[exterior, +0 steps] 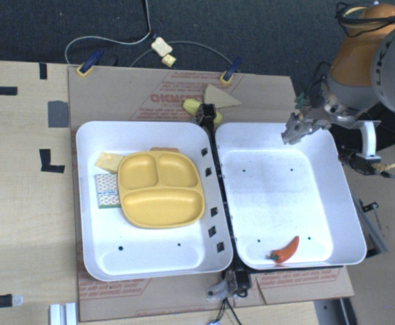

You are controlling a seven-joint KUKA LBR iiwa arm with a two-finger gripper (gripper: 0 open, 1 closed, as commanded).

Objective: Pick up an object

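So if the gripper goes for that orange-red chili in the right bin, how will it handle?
The chili looks small and slim, so probably light. Its curved, rounded body may roll or slip from the fingers. It lies close to the right bin's near wall, which could crowd the gripper.

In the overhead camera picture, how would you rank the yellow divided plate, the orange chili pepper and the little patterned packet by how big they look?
Largest to smallest:
1. yellow divided plate
2. patterned packet, partly under the plate
3. chili pepper
The last two look close, so their order is unsure.
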